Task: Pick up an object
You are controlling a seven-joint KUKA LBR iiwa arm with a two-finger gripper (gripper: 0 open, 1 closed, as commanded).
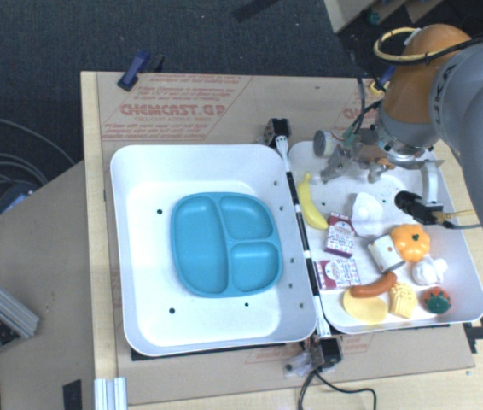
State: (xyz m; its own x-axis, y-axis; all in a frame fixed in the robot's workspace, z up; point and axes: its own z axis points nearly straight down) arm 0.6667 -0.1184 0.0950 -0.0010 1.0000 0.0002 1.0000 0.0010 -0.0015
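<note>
My gripper (pixel 354 166) hangs over the back of the right bin (pixel 470 273), its two metal fingers spread apart with nothing between them. Just below it lies a white crumpled object (pixel 365 209). A yellow banana (pixel 312 205) rests along the bin's left wall. Toward the front are two maroon-and-white packets (pixel 340 235) (pixel 340 273), an orange fruit (pixel 410 242), a small white cylinder (pixel 384 252), a sausage (pixel 374 285), a yellow disc (pixel 365 307), a corn piece (pixel 402 299) and a red fruit (pixel 435 300).
The left bin (pixel 139 178) holds a blue divided plate (pixel 224 243). The grey arm with its orange band (pixel 416 84) comes in from the upper right. A small white object (pixel 429 272) lies near the right bin's right wall.
</note>
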